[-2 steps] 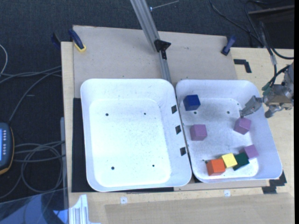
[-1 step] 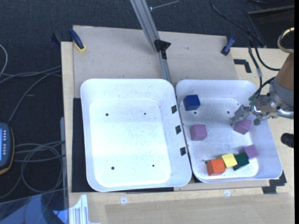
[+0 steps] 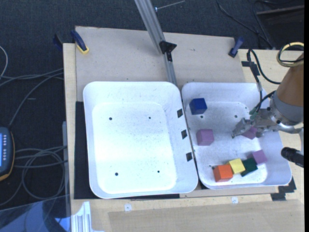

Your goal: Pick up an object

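We look down on a pale wooden bench (image 3: pixel 145 47) standing on dark blue-grey carpet (image 3: pixel 34 13). Black cables (image 3: pixel 29 153) loop across the carpet on the left, and more trail at the upper right. Blue clamps (image 3: pixel 79 41) grip the bench's far corners, one at the left and one (image 3: pixel 235 46) at the right. A slim grey metal pole (image 3: pixel 153 21) slants down from the top edge to the seam between the two bins.

Both bins are shallow white plastic with rounded corners and a fine dark speckle across their floors. The left bin (image 3: pixel 96 129) has a few small dark dots on its base. The right bin (image 3: pixel 227 93) holds the blocks, all of them small, matte and cube-like. A blue block (image 3: pixel 198 106) sits near the far left of that bin, and a pale purple block (image 3: pixel 205 137) lies nearer the middle. Along the near rim, an orange block (image 3: pixel 222 172), a yellow block (image 3: pixel 237 166) and a dark green block (image 3: pixel 249 166) huddle in a touching row, with a second purple block (image 3: pixel 259 156) just beside the green one.

The arm (image 3: pixel 289 100) enters from the right, its tan-orange band above a grey wrist. The end effector (image 3: pixel 245 128) is low in the right bin, and a magenta block (image 3: pixel 249 134) lies right at its tips, partly hidden by them. We cannot tell whether the fingers stand wide or narrow, nor whether that block is between them.
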`<state>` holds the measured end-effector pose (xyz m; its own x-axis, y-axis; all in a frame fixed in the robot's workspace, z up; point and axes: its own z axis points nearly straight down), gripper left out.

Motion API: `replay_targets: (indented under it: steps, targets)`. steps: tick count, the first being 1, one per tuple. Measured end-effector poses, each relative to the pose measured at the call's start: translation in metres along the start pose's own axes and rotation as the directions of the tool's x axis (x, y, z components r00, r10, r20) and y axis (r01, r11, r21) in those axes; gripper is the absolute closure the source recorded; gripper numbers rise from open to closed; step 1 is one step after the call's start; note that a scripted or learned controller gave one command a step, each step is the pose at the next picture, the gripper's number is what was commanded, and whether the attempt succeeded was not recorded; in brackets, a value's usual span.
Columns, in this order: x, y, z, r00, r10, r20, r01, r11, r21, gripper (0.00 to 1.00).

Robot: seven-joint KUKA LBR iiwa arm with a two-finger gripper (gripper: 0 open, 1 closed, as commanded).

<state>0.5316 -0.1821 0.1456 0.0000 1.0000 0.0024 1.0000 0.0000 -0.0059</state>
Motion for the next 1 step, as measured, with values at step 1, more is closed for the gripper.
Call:
replay_targets:
  steps: [1]
  targets:
    - [-0.0002, 0.0023, -0.0141, 1.0, -0.001, 0.002, 0.001, 1.0, -0.009, 1.0]
